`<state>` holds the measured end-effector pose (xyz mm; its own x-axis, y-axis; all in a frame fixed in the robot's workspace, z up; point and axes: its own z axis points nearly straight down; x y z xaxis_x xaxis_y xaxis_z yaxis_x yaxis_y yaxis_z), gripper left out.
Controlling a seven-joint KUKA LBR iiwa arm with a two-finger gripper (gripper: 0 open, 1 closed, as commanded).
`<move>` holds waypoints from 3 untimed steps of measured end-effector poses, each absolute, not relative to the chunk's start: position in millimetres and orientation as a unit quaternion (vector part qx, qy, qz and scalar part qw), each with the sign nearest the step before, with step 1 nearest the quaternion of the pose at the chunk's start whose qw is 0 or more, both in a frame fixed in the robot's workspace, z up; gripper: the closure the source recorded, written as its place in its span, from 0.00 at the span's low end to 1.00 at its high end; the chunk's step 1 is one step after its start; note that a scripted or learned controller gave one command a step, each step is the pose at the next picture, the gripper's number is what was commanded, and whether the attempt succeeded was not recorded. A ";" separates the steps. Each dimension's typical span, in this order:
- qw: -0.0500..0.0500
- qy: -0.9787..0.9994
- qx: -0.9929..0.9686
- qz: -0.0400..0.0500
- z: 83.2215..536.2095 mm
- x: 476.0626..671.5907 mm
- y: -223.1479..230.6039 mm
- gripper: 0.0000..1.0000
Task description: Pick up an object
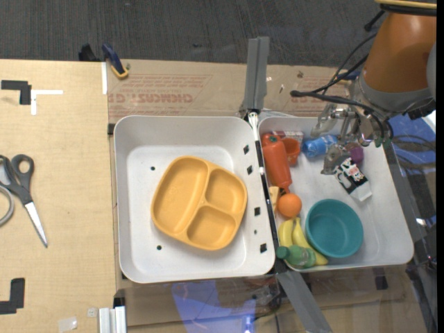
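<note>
Hanging over the far right part of the right bin [399, 252], the gripper [345, 146] points down toward a small black-and-white carton [352, 177] lying on the bin floor; whether anything sits between its jaws, or how wide they stand, I cannot tell from this slanted view. Just beside it, to the left, lies a blue bottle [319, 146], and a purple piece [356, 152] shows close under the wrist.

The carton looks like the nearest candidate. It is probably light and fairly stiff, with flat sides that would suit a pinch across its narrow width; its print is too small to read.

Further out sit an orange carrot-like toy [276, 162], an orange ball [289, 205], a teal bowl [334, 228], yellow bananas [295, 236] and a green item [298, 256] at the near wall.

The left bin [132, 207] holds a yellow divided plate [199, 202]. Behind it lies cardboard [177, 92] with mirrored red lettering I cannot make out reliably. Scissors [24, 189] rest on the bench [55, 255] at far left.
</note>
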<state>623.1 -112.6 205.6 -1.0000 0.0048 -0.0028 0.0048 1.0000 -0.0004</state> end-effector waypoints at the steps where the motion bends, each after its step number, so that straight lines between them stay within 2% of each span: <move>1: 0.003 1.000 -0.027 -0.001 93.7 619.6 -158.8 0.00; 2: -0.012 0.999 -0.049 0.003 89.4 654.4 -174.3 0.00; 3: -0.015 0.996 0.091 -0.003 88.8 651.5 -125.3 0.00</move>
